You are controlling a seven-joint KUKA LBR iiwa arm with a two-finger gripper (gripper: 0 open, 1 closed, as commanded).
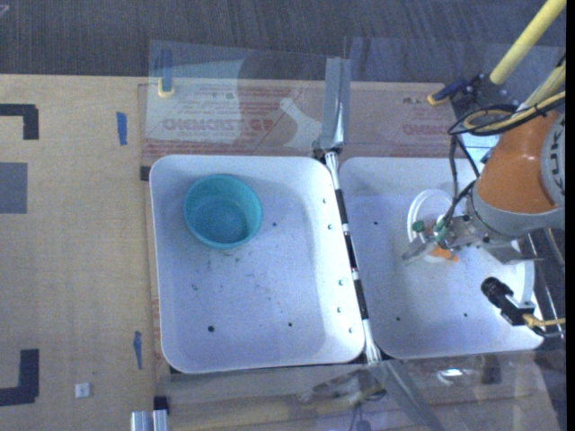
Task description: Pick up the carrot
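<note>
In the camera view, the pincer (437, 241) hangs low in the right shallow white plastic bin (467, 330), right at the small orange carrot (441, 253); its opening cannot be told. A round teal bowl (223, 210) sits in the left white bin (260, 330).

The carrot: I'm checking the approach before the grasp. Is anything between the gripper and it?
Nothing visible stands between them. The gripper is already down at the carrot in the right bin. The teal bowl sits far off in the left bin.
</note>
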